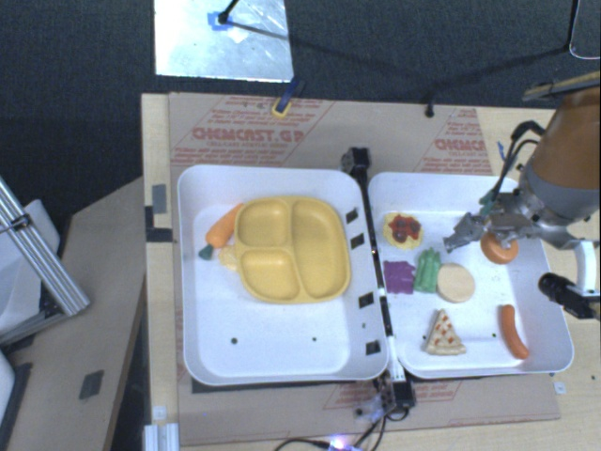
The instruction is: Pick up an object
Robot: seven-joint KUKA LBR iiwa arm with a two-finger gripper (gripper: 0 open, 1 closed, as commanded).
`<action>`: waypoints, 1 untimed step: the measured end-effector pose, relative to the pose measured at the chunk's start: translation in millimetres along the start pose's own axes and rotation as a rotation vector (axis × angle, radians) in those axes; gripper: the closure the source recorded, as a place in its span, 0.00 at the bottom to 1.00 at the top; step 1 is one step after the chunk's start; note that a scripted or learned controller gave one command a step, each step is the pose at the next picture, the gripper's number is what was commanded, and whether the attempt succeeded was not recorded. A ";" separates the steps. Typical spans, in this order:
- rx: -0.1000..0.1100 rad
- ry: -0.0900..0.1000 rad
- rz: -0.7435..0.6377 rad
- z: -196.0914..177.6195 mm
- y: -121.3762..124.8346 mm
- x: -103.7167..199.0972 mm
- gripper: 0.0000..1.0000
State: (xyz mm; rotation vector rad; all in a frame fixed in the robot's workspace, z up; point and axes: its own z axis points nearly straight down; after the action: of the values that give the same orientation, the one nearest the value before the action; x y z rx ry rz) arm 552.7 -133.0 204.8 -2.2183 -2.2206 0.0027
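Pizza slice (444, 334) near front rim; hand (467, 232) above right bin (554, 350), grip state unclear

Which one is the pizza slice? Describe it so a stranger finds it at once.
Go to the right bin, then to its near edge. The pizza slice lies there, left of the sausage and below the tan round piece. It is the bin's one triangle, tan with red dots.
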 end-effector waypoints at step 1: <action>-0.001 0.000 0.000 42.3 -2.9 1.6 0.00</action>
State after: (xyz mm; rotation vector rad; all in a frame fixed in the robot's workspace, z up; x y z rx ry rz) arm 549.7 -131.3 162.5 -2.2183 -2.2212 0.0015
